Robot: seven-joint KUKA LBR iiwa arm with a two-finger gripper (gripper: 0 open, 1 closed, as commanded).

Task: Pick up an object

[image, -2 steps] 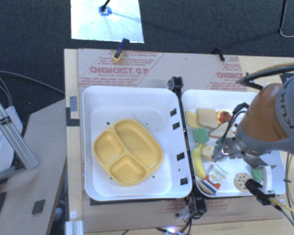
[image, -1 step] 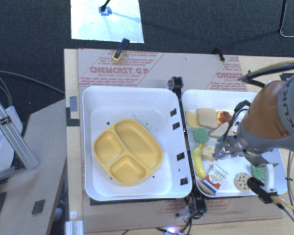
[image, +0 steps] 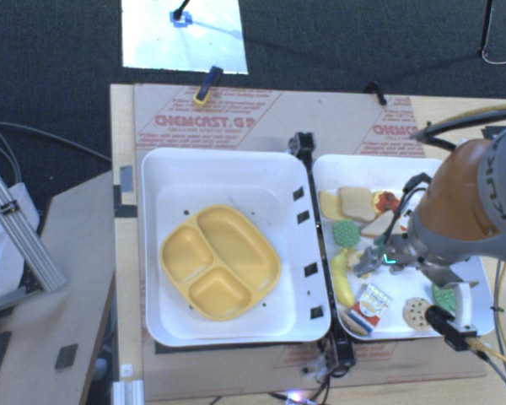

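Right bin [image: 489,298]: gripper [image: 373,260] hovering; finger state: cannot tell.
Beneath: banana [image: 342,280] lying beside green piece [image: 347,234].
Left bin [image: 228,171]: yellow tray [image: 220,261] sitting.

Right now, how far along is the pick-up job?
Done: the arm has reached over the right bin, with the gripper low among the toy food near the banana. In hand: nothing visibly lifted. Left: grasping and raising an item. The yellow tray sits in the left bin.

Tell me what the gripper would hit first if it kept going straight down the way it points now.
Probably the banana. The gripper hangs over the right bin, pointing down and toward the divider, with the banana just beyond its tip and the green piece beside it. Depth is hard to judge from above.
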